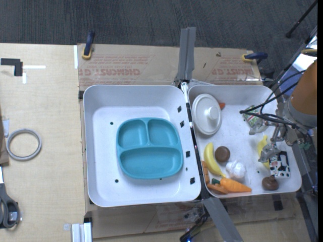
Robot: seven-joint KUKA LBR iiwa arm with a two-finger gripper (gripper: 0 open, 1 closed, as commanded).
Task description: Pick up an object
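Observation:
The right bin point(237, 122) holds a white upturned bowl point(207, 114), a banana point(212, 160), a brown ball point(222, 153), a white garlic-like bulb point(235, 169), a carrot point(233, 186) and a small brown lump point(270, 183). My gripper point(271, 153) hangs low over the bin's right side, amid cables. A small yellow piece point(262, 146) lies right against its left side; whether it touches the gripper I cannot make out.
The left bin point(96, 150) carries a teal divided plate point(149, 147). A grey tape ring point(22, 144) and scissors point(9, 210) rest on the bench at the far left. A grey divider bar point(185, 54) stands between the bins at the back.

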